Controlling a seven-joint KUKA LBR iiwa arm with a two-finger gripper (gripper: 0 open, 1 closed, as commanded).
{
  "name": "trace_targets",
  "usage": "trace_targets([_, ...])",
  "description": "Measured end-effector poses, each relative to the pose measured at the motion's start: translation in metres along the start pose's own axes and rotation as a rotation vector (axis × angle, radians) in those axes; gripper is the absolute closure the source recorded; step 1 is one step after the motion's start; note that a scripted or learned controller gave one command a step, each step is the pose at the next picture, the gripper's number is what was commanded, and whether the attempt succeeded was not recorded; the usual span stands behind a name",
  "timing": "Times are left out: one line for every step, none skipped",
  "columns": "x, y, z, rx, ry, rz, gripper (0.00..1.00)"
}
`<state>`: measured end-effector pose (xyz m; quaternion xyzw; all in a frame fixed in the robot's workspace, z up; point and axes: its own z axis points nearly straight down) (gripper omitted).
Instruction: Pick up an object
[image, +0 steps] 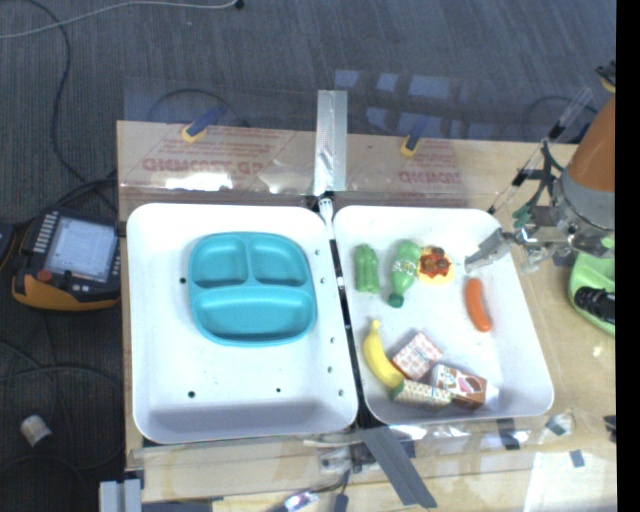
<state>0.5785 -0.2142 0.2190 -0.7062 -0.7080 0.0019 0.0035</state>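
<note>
My end effector hovers at the right bin's upper right edge, holding nothing; whether it is open, I cannot tell. The carrot lies just below. I judge lowering comes next.

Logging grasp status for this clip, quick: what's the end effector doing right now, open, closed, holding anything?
End effector: cannot be told whether open or closed; nothing visibly held, sitting just above the orange carrot.

Teal tray; yellow banana; orange carrot.
</note>
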Motion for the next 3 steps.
trace_targets([0.001,0.022,0.119,-0.006,0.008,0.031,0.0])
trace_targets([-0.001,0.019,0.115,0.004,0.004,0.031,1.0])
trace_targets([0.022,0.068,0.005,-0.001,-0.005,0.174,1.0])
